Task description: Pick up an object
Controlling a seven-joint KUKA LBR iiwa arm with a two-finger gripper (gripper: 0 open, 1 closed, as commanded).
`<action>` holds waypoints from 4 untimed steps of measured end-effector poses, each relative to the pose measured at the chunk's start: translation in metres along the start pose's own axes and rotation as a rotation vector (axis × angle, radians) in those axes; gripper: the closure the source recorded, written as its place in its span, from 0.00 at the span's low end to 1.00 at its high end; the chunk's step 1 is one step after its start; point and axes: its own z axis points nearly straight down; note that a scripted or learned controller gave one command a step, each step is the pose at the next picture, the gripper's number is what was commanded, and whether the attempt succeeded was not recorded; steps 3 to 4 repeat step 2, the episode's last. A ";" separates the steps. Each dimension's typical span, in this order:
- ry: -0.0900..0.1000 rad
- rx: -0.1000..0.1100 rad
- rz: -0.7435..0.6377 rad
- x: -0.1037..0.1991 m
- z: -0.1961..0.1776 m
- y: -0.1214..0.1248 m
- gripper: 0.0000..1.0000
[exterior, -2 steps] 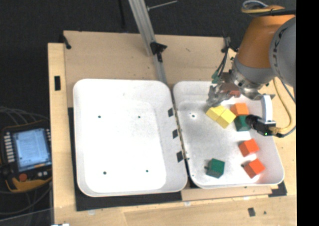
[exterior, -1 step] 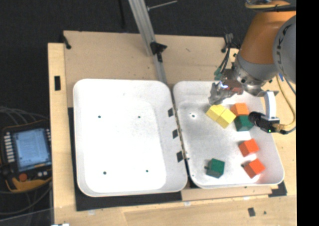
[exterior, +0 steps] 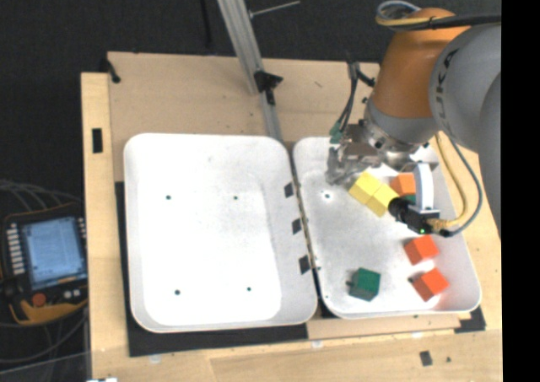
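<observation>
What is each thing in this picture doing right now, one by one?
gripper: low over the right bin's far left part
yellow block: lying in the right bin, beside the gripper
green block: lying near the front
orange blocks: lying along the right side
left bin: sitting beside the right bin

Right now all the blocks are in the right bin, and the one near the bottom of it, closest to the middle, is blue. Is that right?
Almost. The blocks are all in the right bin, but the one near its bottom edge, closest to the middle, is a green block, not blue. The camera view shows it apart from the yellow block and the orange blocks.
</observation>
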 end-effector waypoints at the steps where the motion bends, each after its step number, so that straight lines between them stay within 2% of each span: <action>1: 0.001 0.000 -0.001 0.056 0.001 -0.009 1.00; 2: 0.002 0.001 -0.002 0.112 -0.001 -0.036 1.00; 4: 0.002 0.001 -0.002 0.112 -0.001 -0.036 1.00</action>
